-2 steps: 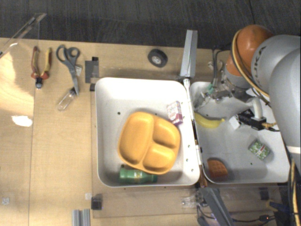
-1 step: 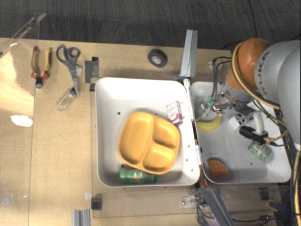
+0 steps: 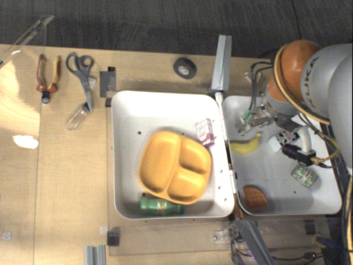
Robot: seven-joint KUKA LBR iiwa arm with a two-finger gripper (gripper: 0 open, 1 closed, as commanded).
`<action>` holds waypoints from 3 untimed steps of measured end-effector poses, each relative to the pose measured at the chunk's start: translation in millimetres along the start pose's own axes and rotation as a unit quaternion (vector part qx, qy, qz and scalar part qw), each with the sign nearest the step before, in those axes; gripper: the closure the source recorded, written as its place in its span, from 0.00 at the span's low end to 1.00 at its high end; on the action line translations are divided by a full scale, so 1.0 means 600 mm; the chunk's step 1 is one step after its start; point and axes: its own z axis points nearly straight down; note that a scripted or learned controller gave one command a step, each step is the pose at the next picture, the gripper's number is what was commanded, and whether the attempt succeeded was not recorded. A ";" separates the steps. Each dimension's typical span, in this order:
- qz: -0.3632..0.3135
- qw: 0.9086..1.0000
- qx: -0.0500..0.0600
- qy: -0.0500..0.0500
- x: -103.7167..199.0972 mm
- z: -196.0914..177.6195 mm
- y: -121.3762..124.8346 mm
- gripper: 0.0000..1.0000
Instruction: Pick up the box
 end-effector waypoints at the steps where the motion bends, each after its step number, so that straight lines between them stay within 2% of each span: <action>1: 0.150 0.989 0.008 0.003 0.080 -0.142 -0.096 1.00; 2: 0.213 0.977 0.009 0.003 0.177 -0.170 -0.081 1.00; 3: 0.371 0.929 0.009 0.002 0.261 -0.236 -0.103 1.00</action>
